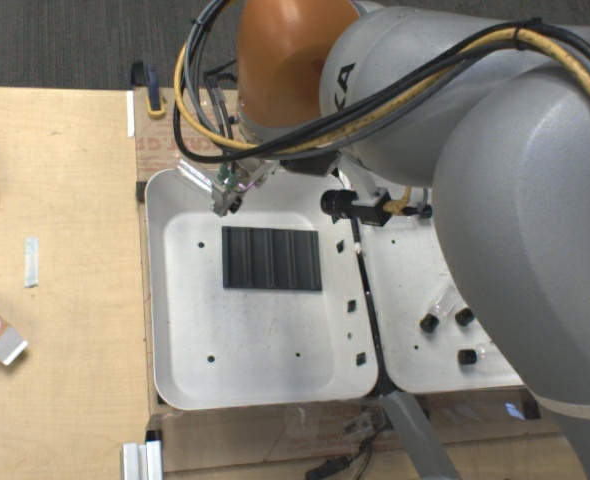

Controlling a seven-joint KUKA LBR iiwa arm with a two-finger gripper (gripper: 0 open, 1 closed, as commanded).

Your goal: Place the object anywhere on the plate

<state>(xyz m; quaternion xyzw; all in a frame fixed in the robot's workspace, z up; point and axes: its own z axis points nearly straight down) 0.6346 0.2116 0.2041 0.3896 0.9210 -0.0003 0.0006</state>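
Hanging over the left bin point(175, 368), the tool point(225, 200) nears a black ribbed plate point(271, 259).

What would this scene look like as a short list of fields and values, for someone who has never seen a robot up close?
machine: big grey arm with an orange band, reaching in from the right
hand: small, over the far left corner of the left bin
left bin: white, holds a dark ribbed rectangular plate lying flat
right bin: white, partly covered by the arm
cables: yellow and black loops beside the orange band
bench: light wood, with a few small items near its left edge
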